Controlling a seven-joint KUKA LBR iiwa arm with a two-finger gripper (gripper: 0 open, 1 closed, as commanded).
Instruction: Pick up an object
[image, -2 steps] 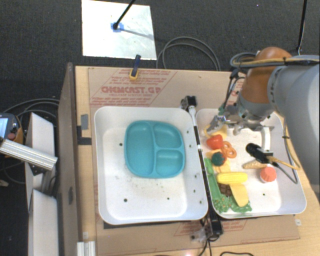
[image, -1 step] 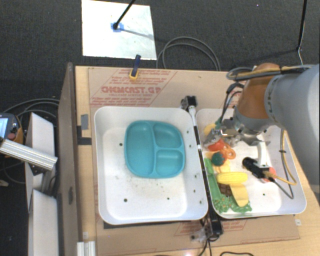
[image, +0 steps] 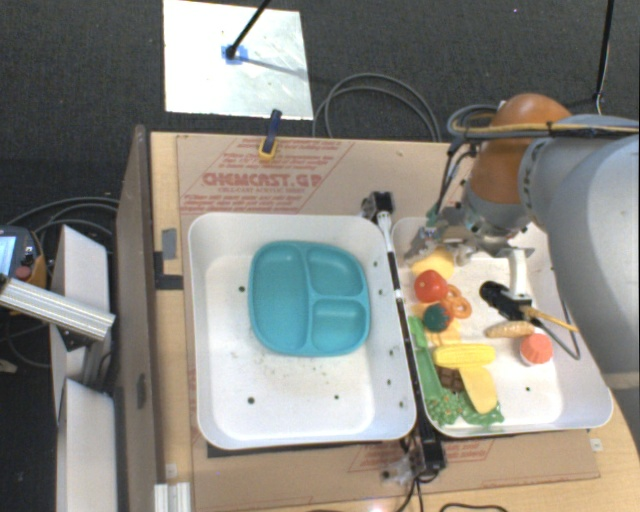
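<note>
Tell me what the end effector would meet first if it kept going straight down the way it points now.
Probably the yellow piece at the top of the toy food pile, with the red tomato just beyond. The end effector hangs over the right bin's far left corner; its height is unclear from this view.

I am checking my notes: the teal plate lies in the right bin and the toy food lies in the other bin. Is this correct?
Not quite. The camera view shows the teal plate in the left bin, not the right one. The toy food lies in the other bin, as you wrote.
</note>
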